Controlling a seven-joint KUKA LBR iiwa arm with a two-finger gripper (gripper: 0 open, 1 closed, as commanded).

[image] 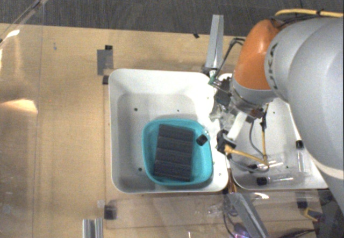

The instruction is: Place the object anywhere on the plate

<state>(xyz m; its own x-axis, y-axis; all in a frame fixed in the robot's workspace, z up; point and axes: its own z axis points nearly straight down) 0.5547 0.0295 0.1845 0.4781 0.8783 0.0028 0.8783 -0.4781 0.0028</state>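
Apparently unlabelled dark object [174,152] on plate [148,140]

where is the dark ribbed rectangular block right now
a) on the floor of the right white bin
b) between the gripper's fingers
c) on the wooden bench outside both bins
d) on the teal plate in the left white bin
d: the dark ribbed rectangular block lies flat on the teal plate, which sits in the left white bin.

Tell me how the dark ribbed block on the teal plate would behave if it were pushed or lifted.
The dark ribbed block lies flat and broad on the teal plate, so it probably slides rather than rolls or tips. Its ridges should give fingers some purchase. It looks rigid, though that is uncertain from this view.
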